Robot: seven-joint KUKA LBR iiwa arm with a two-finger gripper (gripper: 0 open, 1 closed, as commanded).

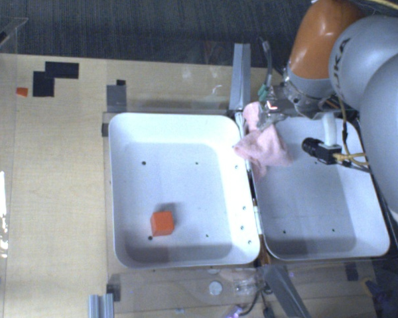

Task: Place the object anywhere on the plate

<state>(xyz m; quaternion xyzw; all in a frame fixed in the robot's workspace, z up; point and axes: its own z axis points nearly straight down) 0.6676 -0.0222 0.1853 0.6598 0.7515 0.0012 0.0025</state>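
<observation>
Pink cloth hangs crumpled over the divider between the two white bins, its upper end drawn up toward the hand of the grey arm with the orange band, which reaches in over the right bin. The cloth's top corner sits right at the hand and appears pinched there, though the fingers themselves are too small and cluttered to read, so whether they are closed on the fabric cannot be told. The lower folds drape just past the divider, on the edge of the left bin.

Judged from its slump and wrinkles, the cloth is light, soft and wholly limp: it will sag, swing and trail below any grip, and could snag on the divider as it travels. A pinch on a bunched fold near the top looks the surest hold, since a single thin layer may slip free.

A small orange block lies well away from the cloth, toward the near corner of the left bin. No plate can be made out near the cloth.
</observation>
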